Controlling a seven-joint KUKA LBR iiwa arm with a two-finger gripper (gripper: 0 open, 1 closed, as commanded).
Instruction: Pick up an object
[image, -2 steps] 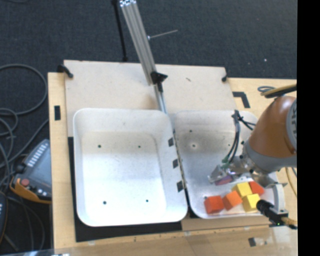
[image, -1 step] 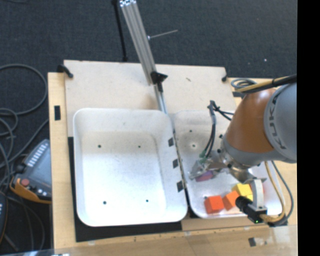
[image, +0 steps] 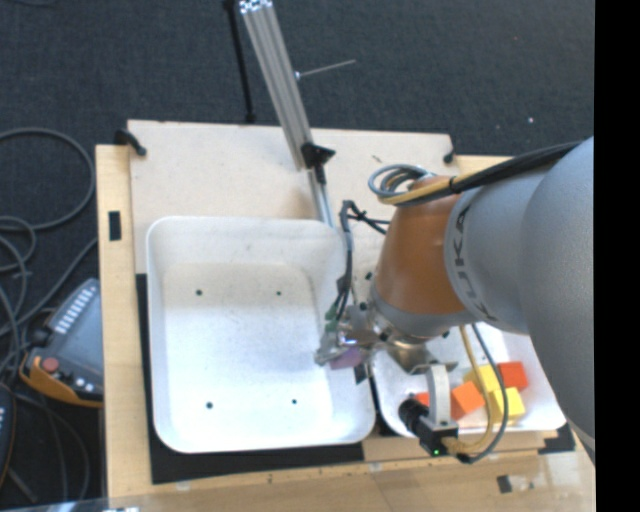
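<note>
Beside left bin (image: 200, 330), orange block (image: 467, 400), yellow block (image: 505, 398)

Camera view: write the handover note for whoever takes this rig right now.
End effector: low over the right edge of the left shallow white bin, beside the divide between the bins. A small purple object sits at its tip; a grasp cannot be confirmed.
Job's things: an orange block, a second orange block and a yellow block lie in the right shallow white bin, partly hidden by the grey arm with the orange band.
Done: arm lowered at the bin divide.
Left: confirm a grasp, then lift.
</note>
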